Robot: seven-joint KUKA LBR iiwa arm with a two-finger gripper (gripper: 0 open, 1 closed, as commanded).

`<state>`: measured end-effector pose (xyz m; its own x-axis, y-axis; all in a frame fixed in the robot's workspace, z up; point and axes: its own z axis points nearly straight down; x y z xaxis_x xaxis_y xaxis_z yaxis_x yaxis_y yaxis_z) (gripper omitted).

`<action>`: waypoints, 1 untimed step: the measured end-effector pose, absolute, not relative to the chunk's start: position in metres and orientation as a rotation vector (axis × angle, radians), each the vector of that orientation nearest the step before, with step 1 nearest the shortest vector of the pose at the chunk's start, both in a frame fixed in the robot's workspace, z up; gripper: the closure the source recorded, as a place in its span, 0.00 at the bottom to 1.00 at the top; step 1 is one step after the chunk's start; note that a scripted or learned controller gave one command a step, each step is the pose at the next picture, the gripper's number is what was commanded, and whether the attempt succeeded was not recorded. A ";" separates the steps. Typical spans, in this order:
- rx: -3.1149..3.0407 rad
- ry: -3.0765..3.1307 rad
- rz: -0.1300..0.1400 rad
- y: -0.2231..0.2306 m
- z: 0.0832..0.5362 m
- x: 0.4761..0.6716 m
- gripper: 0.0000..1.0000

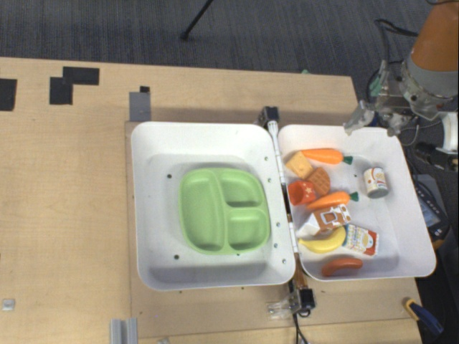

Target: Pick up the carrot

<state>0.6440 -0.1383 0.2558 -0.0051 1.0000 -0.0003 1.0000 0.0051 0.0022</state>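
low in the right bin (419, 253) lie a sausage (342, 266) and banana (321, 243); the carrot (322, 155) rests near its top edge. hovering off the upper right corner, the gripper (373, 117) (spread unclear) hasn't approached; next it must descend over the carrot.

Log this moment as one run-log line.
task: pick up carrot | carrot: lying in right bin, far end | gripper: above bin's far edge, apart from carrot | grasp: not yet
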 end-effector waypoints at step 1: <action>2.241 2.203 0.001 -0.092 0.108 0.669 0.00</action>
